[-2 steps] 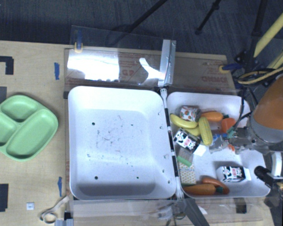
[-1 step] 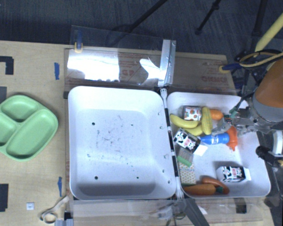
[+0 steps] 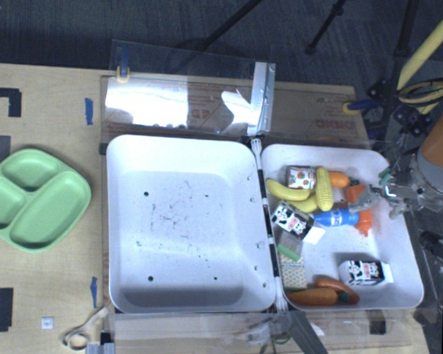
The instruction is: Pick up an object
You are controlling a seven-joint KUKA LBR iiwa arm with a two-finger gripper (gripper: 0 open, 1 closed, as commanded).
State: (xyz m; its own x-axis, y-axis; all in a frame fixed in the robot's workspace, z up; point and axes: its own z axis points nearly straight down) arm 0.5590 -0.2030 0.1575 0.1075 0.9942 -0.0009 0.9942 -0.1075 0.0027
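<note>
The right white bin holds several objects. A yellow banana, a corn cob, a small cow-patterned carton and an orange piece lie at its back. A blue bottle with an orange end lies mid-bin, beside another cow-patterned box. A third cow-patterned carton and a carrot rest near the front. My gripper hangs over the bin's right side, just right of the blue bottle, with nothing visibly held.
The left white bin sits beside the right one, their rims touching. A green divided plate lies on the bench at far left. A clear plastic panel stands behind the left bin. Flat packets lie along the right bin's left wall.
</note>
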